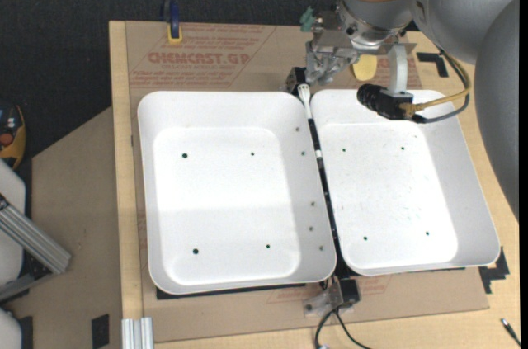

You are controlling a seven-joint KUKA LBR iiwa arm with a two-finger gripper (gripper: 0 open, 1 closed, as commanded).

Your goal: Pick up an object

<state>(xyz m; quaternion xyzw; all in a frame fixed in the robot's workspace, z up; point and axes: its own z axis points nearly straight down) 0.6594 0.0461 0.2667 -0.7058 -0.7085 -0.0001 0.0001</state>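
My gripper [312, 80] hangs over the far rims of the two bins, right where the left bin [149, 174] and the right bin [472, 199] meet. Its metal body points down toward the gap between them. A small pale yellow thing [364, 66] shows just beyond the far rim of the right bin, close beside the wrist. It is partly hidden by the arm, and I cannot tell whether it is lying on the board or attached to something. Both bins show bare white floors with a few dark dots.
The bins rest on a brown cardboard sheet [214, 57] with red lettering. A blue and yellow clamp [172, 22] sits at its far left edge. The grey arm [474, 1] fills the upper right. A metal rail [33, 244] lies off the bench at the left.
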